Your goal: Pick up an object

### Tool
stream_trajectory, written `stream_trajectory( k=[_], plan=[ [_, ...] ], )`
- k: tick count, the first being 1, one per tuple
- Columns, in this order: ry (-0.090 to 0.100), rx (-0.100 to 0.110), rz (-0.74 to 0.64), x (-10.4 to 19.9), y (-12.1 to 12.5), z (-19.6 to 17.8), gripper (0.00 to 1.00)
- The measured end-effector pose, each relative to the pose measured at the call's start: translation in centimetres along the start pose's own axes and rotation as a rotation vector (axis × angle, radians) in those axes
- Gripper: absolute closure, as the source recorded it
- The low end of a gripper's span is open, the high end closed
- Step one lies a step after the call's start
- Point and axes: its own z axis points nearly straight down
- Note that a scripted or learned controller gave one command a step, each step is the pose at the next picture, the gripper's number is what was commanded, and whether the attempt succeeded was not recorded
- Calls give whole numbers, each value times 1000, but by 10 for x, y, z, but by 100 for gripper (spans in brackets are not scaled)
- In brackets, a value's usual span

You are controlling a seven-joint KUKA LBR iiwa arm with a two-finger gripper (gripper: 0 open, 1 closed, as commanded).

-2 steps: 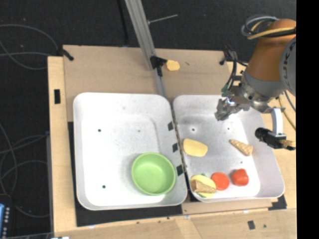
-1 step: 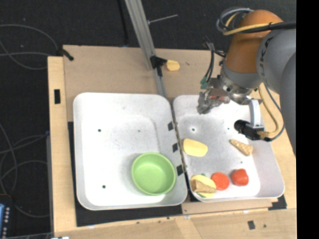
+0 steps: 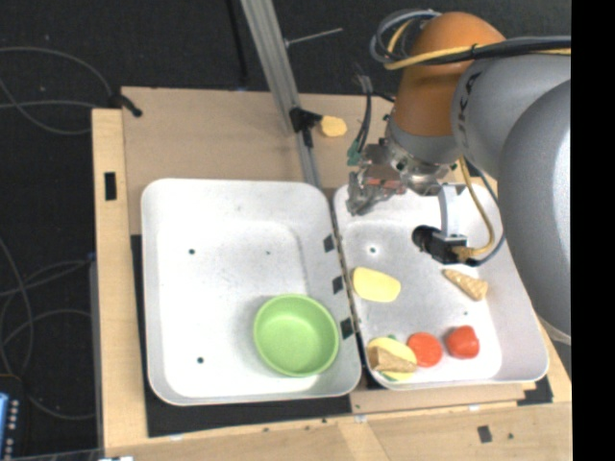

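I see the grey arm with its orange band (image 3: 437, 60) reaching in from the right, its two-finger gripper (image 3: 363, 198) low over the far left corner of the right shallow white bin (image 3: 519, 339), close to the wall shared with the left shallow white bin (image 3: 173, 257). I cannot tell from this angle how the fingers stand; the wrist hardware hides them, and I see nothing between them. Candidate objects in the right bin: a pale yellow rounded soft-looking piece (image 3: 376, 285) lies near the left wall, about mid-length; a tan wedge-shaped piece (image 3: 466, 283) lies toward the right wall, well apart from the yellow one. Along the near edge I note a small tan and yellow-green item (image 3: 392, 357) in the near left corner, a round orange-red ball-like item (image 3: 425, 348) just beside it, and a red rounded item (image 3: 463, 342) next along. A black fitting on a cable (image 3: 437, 243) hangs from the arm over the bin's middle. In the left bin, a light green plastic bowl (image 3: 296, 334) sits upright toward the near right corner. A small yellow-orange piece (image 3: 333, 126) lies on the wooden bench (image 3: 192, 133) beyond the bins, beside a slanted metal rail (image 3: 274, 60).
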Motion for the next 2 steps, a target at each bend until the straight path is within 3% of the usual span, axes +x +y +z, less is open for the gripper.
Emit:
stream_trajectory(
  k=[2],
  plan=[
    [1,0,-1,101,30,-11,100]
  ],
)
